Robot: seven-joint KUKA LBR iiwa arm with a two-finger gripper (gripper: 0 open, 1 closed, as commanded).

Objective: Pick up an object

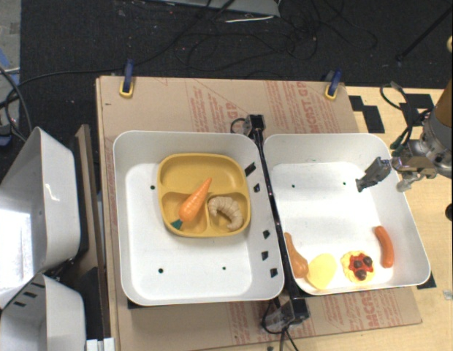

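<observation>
Arm (438,134) enters from right; end effector (374,174) low, holding nothing

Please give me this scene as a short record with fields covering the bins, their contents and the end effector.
left bin: holds a yellow divided plate
plate contents: carrot and shrimp, in separate compartments
right bin: items along its near edge
right bin contents: orange spoon, yellow disc, small pizza, sausage
end effector: over the right bin's far right part, apart from the items
held object: none seen
</observation>
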